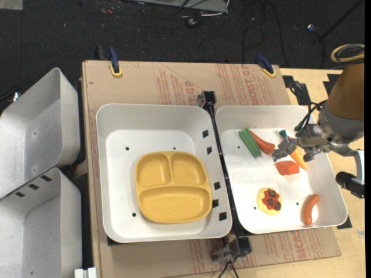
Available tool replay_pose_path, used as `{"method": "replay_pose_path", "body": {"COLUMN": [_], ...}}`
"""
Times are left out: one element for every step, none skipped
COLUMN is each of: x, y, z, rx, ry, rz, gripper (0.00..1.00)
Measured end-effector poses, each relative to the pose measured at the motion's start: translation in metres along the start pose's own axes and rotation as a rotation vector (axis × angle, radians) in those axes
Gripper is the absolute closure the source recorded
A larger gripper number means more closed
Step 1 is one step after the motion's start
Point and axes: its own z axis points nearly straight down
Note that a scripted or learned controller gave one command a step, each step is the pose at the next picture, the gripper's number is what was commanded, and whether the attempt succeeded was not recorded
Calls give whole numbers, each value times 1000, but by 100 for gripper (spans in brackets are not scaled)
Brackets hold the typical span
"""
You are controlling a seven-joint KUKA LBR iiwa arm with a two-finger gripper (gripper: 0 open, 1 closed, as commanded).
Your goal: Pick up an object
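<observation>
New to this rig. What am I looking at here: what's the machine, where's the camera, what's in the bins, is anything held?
One fixed camera looks down at a slant on a bench with two shallow white bins. The left bin holds a yellow divided plate. The right bin holds toy food: a green stick, an orange carrot-like piece, a red-orange block, a small pizza and a sausage. The grey and orange robot arm reaches in from the right; its end effector sits low over the right bin near the block. I cannot tell whether it holds anything.
</observation>
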Motion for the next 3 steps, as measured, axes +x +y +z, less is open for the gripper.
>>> {"method": "replay_pose_path", "body": {"x": [1,8,5], "y": [3,10,14], "z": [-8,41,88], "rx": [-14,-10,-27], "ry": [-3,-2,-11], "rz": [-4,-5,-2], "gripper": [0,0,0]}}
